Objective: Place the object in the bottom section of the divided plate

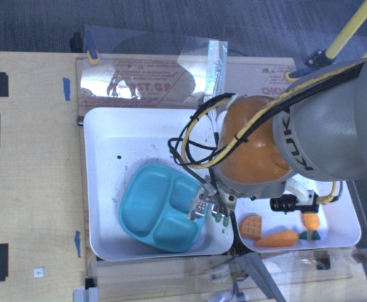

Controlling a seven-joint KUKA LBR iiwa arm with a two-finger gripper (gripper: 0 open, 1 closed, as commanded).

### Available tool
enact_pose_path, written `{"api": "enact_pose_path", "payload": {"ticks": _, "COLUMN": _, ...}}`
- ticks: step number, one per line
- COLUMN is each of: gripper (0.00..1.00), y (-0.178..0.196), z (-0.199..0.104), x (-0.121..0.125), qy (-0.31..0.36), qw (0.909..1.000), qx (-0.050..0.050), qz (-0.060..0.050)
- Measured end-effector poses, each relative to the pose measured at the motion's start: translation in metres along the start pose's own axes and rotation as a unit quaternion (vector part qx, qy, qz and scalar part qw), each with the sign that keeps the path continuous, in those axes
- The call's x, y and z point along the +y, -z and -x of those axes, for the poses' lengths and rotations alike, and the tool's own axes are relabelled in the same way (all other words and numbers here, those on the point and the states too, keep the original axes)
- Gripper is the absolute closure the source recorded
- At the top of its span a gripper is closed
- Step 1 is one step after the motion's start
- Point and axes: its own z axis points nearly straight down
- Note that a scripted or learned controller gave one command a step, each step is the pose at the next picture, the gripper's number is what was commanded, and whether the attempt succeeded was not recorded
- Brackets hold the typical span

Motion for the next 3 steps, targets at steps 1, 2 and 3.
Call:
{"api": "enact_pose_path", "payload": {"ticks": 1, "gripper": 1.0, "y": -0.0368, "z": -0.0045, "x": 0.0249, "qy": 0.111, "qw": 0.9938, "qx": -0.01, "qz": 0.006}}
{"api": "enact_pose_path", "payload": {"ticks": 2, "gripper": 0.0, "y": -0.0392, "z": -0.0095, "x": 0.0244, "qy": 0.113, "qw": 0.9936, "qx": -0.003, "qz": 0.003}}
{"api": "enact_pose_path", "payload": {"ticks": 3, "gripper": 1.0, "y": -0.0298, "z": -0.0029, "x": 0.0255, "qy": 0.109, "qw": 0.9939, "qx": -0.014, "qz": 0.008}}
